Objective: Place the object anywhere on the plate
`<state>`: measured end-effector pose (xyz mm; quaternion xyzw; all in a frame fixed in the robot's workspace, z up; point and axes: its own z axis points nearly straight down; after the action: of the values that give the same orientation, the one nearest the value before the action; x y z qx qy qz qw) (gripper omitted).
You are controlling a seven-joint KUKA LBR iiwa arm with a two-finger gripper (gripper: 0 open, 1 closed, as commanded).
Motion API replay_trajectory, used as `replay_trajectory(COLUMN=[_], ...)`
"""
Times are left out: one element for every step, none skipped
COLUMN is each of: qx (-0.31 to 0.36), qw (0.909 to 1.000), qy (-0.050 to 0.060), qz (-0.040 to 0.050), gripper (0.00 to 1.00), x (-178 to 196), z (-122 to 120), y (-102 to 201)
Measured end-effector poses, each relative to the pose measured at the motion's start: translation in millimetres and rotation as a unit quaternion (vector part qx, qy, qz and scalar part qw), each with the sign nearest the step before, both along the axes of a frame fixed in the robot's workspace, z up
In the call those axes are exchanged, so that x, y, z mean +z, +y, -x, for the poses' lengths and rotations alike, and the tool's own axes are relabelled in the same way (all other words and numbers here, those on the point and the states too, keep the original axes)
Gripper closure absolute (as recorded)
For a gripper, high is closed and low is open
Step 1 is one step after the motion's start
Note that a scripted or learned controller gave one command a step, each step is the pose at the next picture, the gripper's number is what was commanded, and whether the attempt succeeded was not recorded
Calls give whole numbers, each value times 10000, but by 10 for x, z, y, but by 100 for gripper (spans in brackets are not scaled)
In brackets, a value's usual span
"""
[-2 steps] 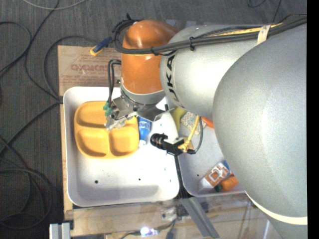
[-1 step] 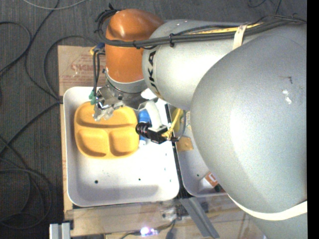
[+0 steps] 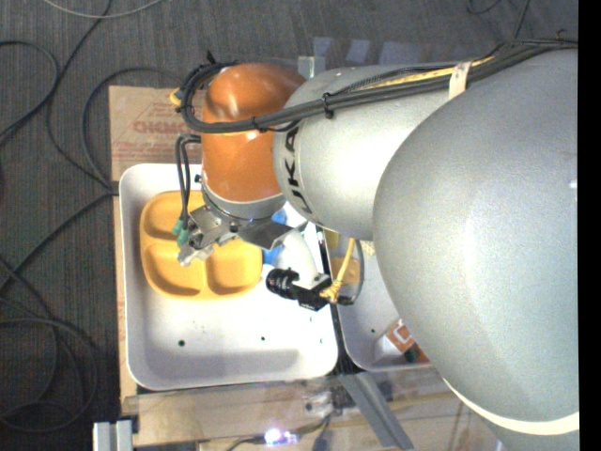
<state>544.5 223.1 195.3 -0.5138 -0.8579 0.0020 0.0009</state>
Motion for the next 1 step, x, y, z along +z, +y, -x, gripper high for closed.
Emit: replay_trajectory(qx=[-1116], qw=[9938], qy=[-13], qz=[10], gripper=[100], x=[359], z=[-686], y=[-154])
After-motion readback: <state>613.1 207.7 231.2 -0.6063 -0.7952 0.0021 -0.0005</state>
